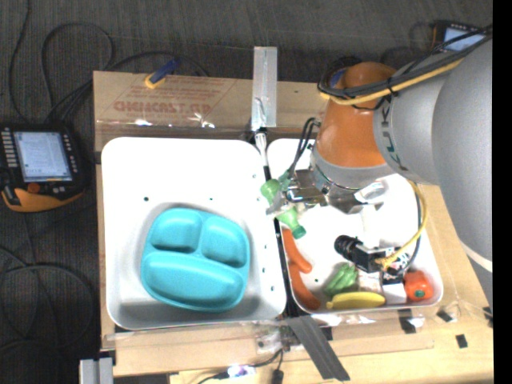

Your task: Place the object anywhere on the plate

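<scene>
Gripper [290, 201] grasps a green plastic vegetable [282, 206]; carry it left, level, over the turquoise divided plate [194, 256], then lower.

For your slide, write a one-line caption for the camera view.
Gripper carries a green object over the divider toward the blue plate in the left bin.

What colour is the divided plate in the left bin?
The plate is light blue, turquoise, plain with no pattern; the camera view shows it clearly.
</scene>
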